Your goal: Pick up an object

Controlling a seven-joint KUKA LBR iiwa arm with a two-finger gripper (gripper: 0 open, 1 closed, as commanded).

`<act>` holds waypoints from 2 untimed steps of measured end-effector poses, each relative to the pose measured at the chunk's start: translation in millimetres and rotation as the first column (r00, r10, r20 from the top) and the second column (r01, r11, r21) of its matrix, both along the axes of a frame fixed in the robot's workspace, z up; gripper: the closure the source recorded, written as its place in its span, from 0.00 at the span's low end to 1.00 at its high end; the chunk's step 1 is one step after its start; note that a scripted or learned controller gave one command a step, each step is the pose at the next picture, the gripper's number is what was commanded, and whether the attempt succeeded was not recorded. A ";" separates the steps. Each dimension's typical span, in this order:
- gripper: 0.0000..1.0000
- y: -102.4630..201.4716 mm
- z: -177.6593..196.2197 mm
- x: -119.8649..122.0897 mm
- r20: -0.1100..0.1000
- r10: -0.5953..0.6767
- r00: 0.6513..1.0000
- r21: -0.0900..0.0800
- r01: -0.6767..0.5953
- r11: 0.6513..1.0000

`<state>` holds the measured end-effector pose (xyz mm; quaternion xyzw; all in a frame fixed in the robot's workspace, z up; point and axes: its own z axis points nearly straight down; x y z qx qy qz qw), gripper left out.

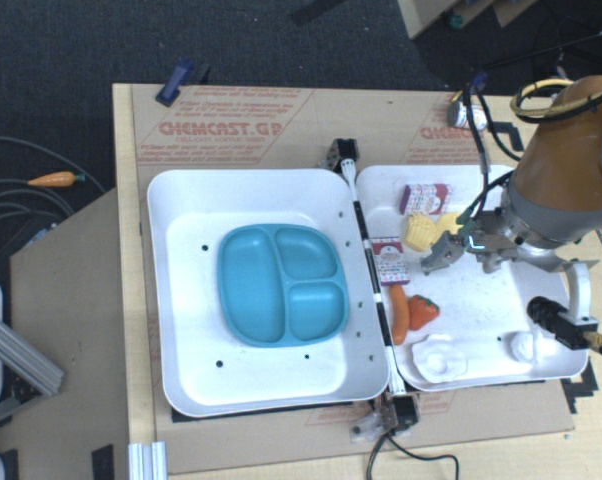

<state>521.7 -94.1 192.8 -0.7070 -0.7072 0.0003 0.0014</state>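
**A:** What's the desk (231, 128) like?

**B:** Pale board with red lettering printed on it, standing on dark carpet (131, 18). Cables (11, 208) lie along the floor off its left edge, beside a small orange thing (53, 179). A blue clip (178, 82) sits at the far left corner.

**A:** And the bins?

**B:** The left bin (181, 208) holds a blue divided plate (281, 284). The right bin (491, 358) holds a yellow corn cob (424, 232), a red and white packet (425, 199) near the far edge, a small carton (388, 261) against the dividing wall, a carrot (400, 313), a tomato (422, 311) touching it, and white pieces (436, 356) toward the near edge.

**A:** The claw (447, 251)?

**B:** Low over the right bin, just beside the corn cob. Whether it's released or clenched, I cannot tell.
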 end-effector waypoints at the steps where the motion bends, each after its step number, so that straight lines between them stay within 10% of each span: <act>1: 0.00 -10.4 -91.1 77.0 -0.001 0.000 1.000 -0.001 0.000 1.000; 2: 1.00 -10.6 -79.1 78.8 0.005 -0.001 1.000 -0.002 0.001 1.000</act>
